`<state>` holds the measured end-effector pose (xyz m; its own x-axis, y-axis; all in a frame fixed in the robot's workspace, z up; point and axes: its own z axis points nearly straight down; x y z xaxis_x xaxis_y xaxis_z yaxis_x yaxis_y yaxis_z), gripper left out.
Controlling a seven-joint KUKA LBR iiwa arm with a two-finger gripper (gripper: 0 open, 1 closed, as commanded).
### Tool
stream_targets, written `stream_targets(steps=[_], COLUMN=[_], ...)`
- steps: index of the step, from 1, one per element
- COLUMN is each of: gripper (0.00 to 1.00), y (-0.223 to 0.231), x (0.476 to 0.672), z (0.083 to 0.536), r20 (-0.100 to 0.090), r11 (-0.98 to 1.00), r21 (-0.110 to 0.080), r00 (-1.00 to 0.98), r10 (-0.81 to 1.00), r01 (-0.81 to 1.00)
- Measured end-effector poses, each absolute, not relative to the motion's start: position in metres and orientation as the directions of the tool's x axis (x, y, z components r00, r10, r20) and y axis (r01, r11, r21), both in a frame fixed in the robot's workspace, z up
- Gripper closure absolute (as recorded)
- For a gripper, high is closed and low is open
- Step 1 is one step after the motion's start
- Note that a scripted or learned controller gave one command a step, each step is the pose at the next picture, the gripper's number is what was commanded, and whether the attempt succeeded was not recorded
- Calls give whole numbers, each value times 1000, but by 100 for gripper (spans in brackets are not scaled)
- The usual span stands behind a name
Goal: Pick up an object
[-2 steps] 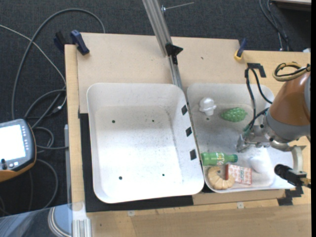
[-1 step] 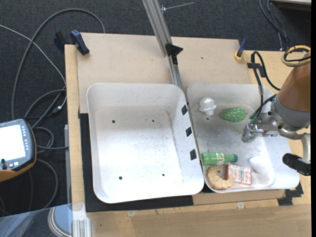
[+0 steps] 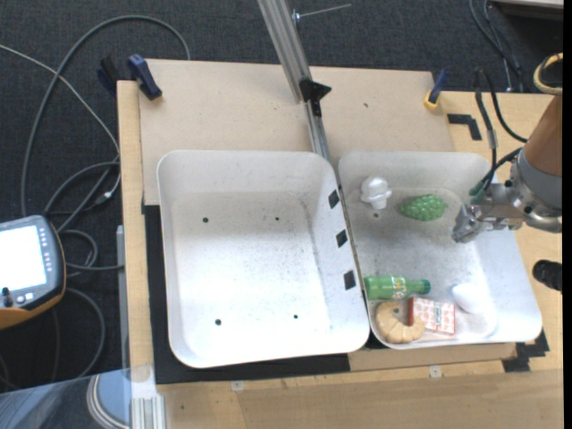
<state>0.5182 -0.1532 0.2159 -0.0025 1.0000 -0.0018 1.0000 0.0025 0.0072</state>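
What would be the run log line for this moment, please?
stage: approach | gripper: over right bin, nothing visibly held | nearest: green object | left bin: untouched

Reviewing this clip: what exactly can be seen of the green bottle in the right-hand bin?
The green bottle lies on its side near the right bin's front-left corner, its length running left-right. It looks like translucent green plastic with a paler middle band. Its underside sits just above the round tan pastry, close to or touching it.

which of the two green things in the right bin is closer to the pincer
The bumpy green cluster near the bin's far side, just left of the pincer. The other green thing, the bottle, lies on its side lower down beside the round pastry.
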Motion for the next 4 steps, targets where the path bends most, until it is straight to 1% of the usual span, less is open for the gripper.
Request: stream_targets(steps=[1,2,3,4], gripper=[100,100,100,100], y=[-90,-44,12,57], x=[518,523,521,517], z=[224,224,236,230], r20=[3,3,3,2], r11=[8,7,8,6], r21=[1,0,2,-3], r00=[-8,-7,-8,-6], r10=[1000,1000,1000,1000], r01=[1000,1000,1000,1000])
